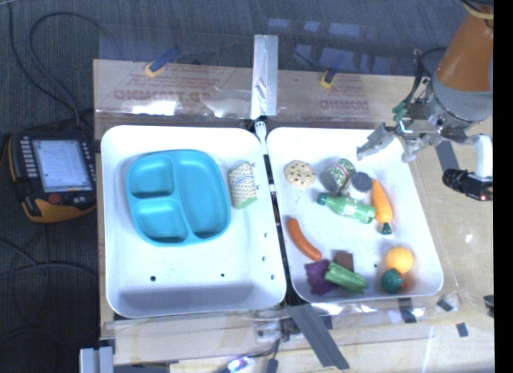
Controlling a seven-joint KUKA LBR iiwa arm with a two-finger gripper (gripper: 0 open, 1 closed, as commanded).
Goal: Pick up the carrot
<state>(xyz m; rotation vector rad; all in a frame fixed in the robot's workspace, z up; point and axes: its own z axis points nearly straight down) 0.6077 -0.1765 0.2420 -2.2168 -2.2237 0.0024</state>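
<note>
Two white bins side by side on the bench. Leftmost, a handheld controller [54, 172] off the bench edge. Then the left bin [192, 287], holding a blue divided plate [176, 195] and a small pale packet [242, 184]. In the right bin [429, 239]: a cookie [300, 173], a sausage [303, 239], a can [339, 175], a green bottle [347, 207], purple and green vegetables near the front wall. Farther right, the carrot [381, 204], lying untouched (green tip toward the front), just beside the bottle. Rightmost, the tool [390, 140], poised over the bin's far right corner, fingers spread, grasping nothing. Judged barely begun: approach, descent, closing and lift all left.
</note>
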